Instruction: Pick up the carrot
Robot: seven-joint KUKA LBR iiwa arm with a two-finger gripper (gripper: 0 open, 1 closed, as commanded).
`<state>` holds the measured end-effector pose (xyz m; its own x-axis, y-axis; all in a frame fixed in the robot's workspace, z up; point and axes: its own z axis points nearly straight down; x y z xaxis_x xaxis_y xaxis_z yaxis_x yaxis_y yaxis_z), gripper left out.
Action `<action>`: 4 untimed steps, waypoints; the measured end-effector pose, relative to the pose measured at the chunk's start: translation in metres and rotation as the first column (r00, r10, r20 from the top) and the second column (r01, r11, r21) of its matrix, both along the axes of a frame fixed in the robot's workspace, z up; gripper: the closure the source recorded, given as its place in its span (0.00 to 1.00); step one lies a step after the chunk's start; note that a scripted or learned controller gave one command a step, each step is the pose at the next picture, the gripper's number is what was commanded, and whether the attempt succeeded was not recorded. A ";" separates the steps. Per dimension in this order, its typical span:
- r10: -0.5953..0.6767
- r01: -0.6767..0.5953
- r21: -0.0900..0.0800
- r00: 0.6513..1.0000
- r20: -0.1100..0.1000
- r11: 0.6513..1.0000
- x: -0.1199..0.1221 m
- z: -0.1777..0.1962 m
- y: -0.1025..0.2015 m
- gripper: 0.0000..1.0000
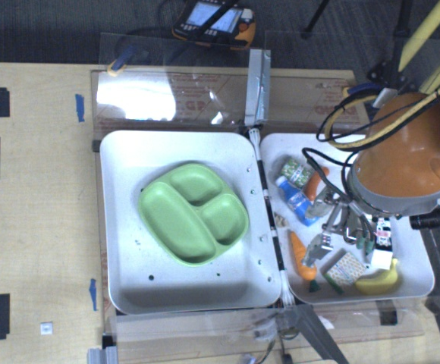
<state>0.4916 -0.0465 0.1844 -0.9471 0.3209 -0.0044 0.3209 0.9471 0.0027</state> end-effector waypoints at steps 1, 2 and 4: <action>0.243 -0.243 0.000 0.970 -0.004 0.970 0.012 -0.047 -0.075 0.00; 0.419 -0.419 0.000 0.908 0.001 0.908 0.006 -0.094 -0.094 0.00; 0.715 -0.715 -0.006 0.699 0.002 0.699 0.120 -0.098 -0.147 0.00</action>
<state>0.6114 -0.1933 0.0862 -0.8914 -0.4532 -0.0085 -0.4532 0.8914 -0.0021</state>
